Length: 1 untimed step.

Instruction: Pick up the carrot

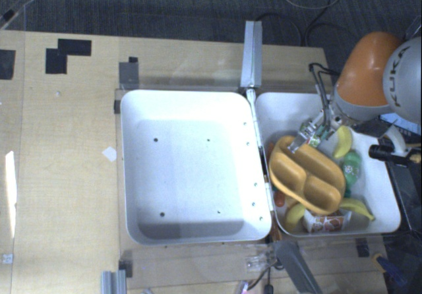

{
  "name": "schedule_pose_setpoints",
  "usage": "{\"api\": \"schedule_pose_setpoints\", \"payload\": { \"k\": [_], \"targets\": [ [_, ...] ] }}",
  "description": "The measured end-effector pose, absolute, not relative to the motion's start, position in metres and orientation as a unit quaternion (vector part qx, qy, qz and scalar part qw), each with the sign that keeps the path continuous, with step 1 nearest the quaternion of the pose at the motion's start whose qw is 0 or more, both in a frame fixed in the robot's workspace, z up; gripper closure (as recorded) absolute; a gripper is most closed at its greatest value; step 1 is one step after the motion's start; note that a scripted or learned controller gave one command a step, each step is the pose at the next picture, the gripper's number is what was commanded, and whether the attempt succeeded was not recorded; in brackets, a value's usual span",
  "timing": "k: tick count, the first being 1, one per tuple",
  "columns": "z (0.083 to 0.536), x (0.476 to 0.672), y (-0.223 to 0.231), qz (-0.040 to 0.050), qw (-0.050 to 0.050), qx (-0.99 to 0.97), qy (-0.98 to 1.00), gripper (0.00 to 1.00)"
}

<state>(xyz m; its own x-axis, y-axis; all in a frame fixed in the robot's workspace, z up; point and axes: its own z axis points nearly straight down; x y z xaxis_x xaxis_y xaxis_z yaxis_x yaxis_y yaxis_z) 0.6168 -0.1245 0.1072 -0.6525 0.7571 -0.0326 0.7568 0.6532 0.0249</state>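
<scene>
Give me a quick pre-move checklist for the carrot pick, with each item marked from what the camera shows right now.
1. Carrot located: cannot tell. No carrot is clearly identifiable in the right bin.
2. Gripper position: ok. It is down in the right bin at the upper edge of the yellow divided tray.
3. Finger state: cannot tell.
4. Something gripped: not ok. Nothing is visibly between the fingers.
5. Clutter: not ok. The tray lies tilted over other items; bananas and a green item crowd it.
6. Left bin: ok as a drop area.
</scene>
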Motion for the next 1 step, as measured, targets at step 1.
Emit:
{"api": "schedule_pose_setpoints", "payload": {
  "k": [1],
  "targets": [
    [0.0945, 0.6267, -0.0998, 0.0005, 0.016, 0.386, 0.922, 0.0]
  ]
}}
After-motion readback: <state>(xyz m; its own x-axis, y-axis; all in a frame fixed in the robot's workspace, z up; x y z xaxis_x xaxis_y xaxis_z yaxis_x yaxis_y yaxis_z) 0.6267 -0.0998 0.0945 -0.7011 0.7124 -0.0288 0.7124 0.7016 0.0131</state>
